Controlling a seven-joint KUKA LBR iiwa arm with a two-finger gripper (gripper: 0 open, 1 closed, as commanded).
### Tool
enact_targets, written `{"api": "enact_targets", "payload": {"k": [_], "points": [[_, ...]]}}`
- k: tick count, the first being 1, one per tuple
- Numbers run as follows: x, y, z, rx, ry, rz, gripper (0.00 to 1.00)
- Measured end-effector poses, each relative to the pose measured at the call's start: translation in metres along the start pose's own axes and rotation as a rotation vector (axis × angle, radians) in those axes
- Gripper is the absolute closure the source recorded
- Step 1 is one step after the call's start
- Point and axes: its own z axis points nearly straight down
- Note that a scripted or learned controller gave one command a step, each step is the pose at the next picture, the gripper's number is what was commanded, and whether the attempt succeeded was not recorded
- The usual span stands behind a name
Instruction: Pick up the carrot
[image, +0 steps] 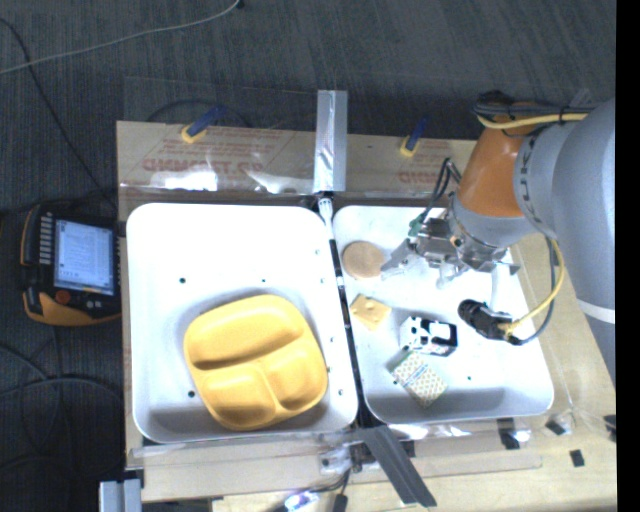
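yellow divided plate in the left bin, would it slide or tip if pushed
The yellow divided plate looks moulded and rigid, so it would probably keep its shape. It lies flat on the left bin floor, so a push would likely slide it, not tip it. Its smooth rim may be slippery to pinch.

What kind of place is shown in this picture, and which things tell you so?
Probably a robotics lab test bench, not a kitchen: a grey and orange arm reaches over two white bins, a teach pendant lies on dark carpet beside them, and clamps hold the cardboard backing.
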Motion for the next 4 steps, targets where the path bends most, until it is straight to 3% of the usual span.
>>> {"api": "enact_targets", "payload": {"k": [1, 2, 3, 4], "points": [[-0.072, -0.019, -0.012, -0.002, -0.002, 0.065, 0.0], [-0.07, -0.019, -0.02, 0.0, 0.001, 0.063, 1.0], [-0.082, 0.064, -0.108, -0.004, -0.003, -0.07, 1.0], [-0.082, 0.064, -0.117, -0.003, -0.007, -0.072, 1.0]]}}
